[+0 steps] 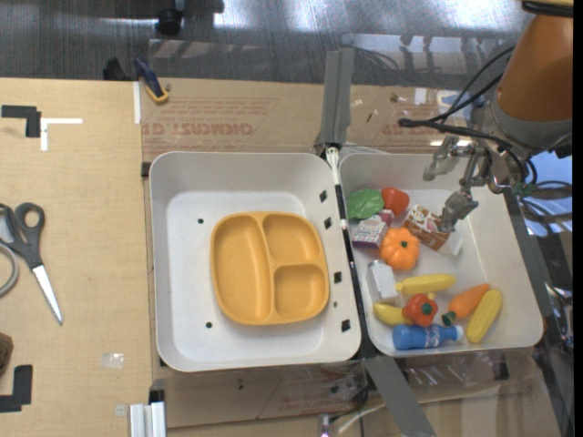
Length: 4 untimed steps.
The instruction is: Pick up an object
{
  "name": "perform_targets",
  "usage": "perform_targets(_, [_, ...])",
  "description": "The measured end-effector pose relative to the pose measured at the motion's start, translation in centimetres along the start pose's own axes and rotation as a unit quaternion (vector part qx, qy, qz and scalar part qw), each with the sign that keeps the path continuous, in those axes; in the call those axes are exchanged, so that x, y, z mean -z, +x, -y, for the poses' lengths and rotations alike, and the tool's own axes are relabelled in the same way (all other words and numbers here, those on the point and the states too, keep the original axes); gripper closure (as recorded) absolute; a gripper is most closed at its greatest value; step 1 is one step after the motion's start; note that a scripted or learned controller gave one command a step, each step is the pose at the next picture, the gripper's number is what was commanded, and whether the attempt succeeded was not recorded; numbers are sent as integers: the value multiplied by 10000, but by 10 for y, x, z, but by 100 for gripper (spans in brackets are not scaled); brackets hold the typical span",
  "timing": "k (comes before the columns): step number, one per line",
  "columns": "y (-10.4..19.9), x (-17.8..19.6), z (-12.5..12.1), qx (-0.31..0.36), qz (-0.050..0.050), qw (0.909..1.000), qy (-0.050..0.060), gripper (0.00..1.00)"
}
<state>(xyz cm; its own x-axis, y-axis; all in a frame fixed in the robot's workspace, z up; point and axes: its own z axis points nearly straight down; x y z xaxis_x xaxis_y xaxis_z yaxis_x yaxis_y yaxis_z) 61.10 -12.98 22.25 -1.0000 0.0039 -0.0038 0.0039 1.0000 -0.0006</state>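
Over right bin [524, 271], gripper [455, 209] is seen low beside small patterned box [428, 226], pincer state cannot be told; nothing seen held. Approach step judged in hand; next, descent centred on box is called for, pumpkin [401, 248] close by, then closing

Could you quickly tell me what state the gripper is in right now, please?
Gripper: cannot be told; it hangs over the right bin, just above a small boxed item, with nothing seen held.
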Motion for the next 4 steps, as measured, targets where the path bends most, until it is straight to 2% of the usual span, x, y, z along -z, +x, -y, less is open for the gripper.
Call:
perform_targets(1, [-7,-109,1,-364,96,9993,20,0])
perform_targets(2, [7,-116,-26,-528,113,9985,28,0])
perform_targets(3, [123,-129,-30,-718,3,9974,6,0])
perform_targets(4, [120,-118,-29,-709,39,9975,14,100])
